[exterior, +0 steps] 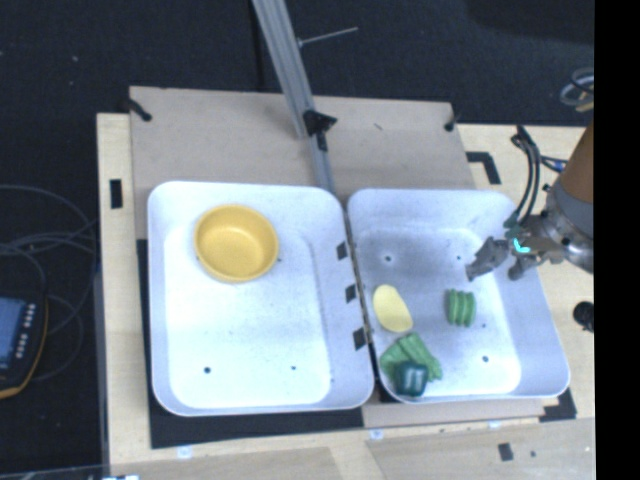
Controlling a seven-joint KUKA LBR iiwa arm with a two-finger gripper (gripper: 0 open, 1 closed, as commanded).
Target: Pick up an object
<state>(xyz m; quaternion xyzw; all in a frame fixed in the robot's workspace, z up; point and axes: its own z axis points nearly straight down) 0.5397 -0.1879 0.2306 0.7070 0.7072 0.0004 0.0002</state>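
Claw (pixel 497 258) spread, holding nothing | small green piece (pixel 460 307) just below-left, apart | right bin (pixel 535 358)

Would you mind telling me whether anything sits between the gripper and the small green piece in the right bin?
Nothing visible does. The gripper is above the right bin near its right wall, and the small green piece lies just below-left of it on bare bin floor. The yellow piece and green pepper lie further left.

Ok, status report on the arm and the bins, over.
Gripper over right bin, holding nothing. Small green piece just below it, yellow piece and green pepper beyond. Nothing blocking.
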